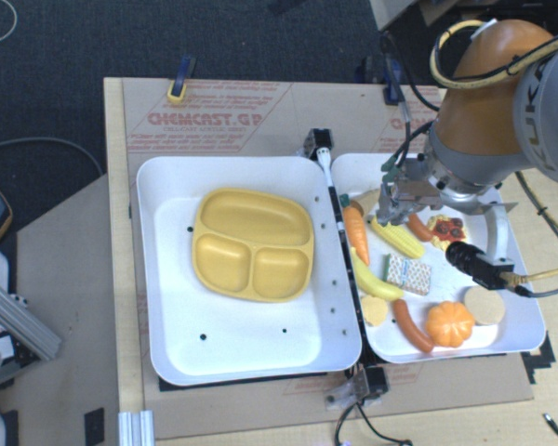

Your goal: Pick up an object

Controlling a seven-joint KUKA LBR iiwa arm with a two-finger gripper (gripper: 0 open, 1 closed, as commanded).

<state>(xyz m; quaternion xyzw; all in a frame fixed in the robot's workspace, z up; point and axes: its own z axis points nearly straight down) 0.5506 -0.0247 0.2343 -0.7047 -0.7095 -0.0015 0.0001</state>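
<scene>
1. Camera view: the grey arm (502,91) with its orange band reached in from the right, and its gripper (397,214) hung low over the far part of the right bin (530,328); whether the claw was wide, narrow or holding anything could not be told.
2. Just under the gripper lay a toy corn cob (398,238), its long axis slanting from upper left to lower right.
3. A toy carrot (356,233) lay beside the divider between the bins, its long axis nearly along that divider, one end towards the far wall.
4. A toy banana (376,282) curved from the carrot's near end towards the bin's middle, touching a small patterned packet (408,273).
5. A toy sausage (412,324) pointed from upper left to lower right, its lower end against a toy orange pumpkin (448,323); a pale round slice (484,305) sat just right of the pumpkin.
6. A pizza-like piece (446,228) lay near the gripper's right side.
7. In the left bin (167,277), well apart from the toys, rested a yellow compartment plate (253,243).
</scene>
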